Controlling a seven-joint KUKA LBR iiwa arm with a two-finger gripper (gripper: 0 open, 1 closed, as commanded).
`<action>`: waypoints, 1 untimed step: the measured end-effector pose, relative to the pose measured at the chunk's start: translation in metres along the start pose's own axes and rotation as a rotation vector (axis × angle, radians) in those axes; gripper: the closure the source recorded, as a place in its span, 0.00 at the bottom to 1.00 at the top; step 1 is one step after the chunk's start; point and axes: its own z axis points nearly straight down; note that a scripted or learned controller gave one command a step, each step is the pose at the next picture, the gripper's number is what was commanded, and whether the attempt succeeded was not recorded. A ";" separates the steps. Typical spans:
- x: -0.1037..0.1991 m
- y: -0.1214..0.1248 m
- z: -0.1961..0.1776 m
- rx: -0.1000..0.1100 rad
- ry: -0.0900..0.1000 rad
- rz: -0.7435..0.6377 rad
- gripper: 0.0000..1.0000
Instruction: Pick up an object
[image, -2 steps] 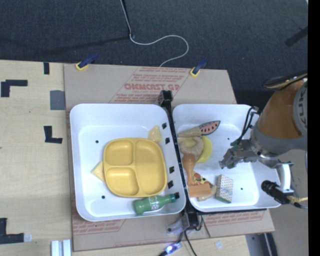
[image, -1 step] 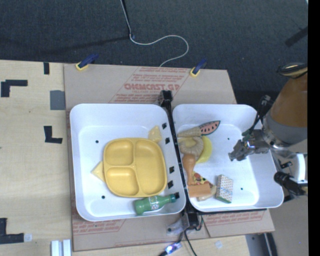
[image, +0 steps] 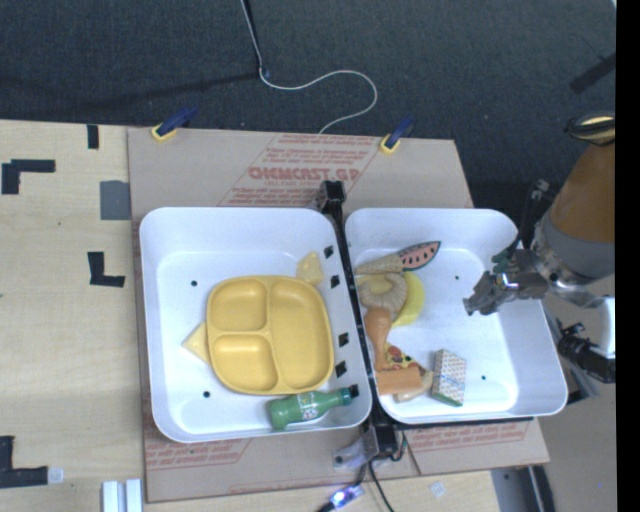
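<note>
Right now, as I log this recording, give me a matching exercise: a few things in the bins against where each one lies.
Things:
1. yellow tray
2. green bottle
3. watermelon slice
4. gripper

Places:
A. far side of the right bin
B. over the right bin's right side
C. middle of the left bin
D. near edge of the left bin

Pairs: 1-C, 2-D, 3-A, 4-B

Both white bins (image: 160, 300) are seen as smooth, glossy plastic. The yellow divided tray (image: 270, 333) looks matt plastic; the green bottle (image: 305, 407) shiny. Brown cardboard (image: 300, 170) lies matt beneath.
</note>
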 end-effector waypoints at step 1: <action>0.039 0.044 0.000 0.000 0.001 -0.005 1.00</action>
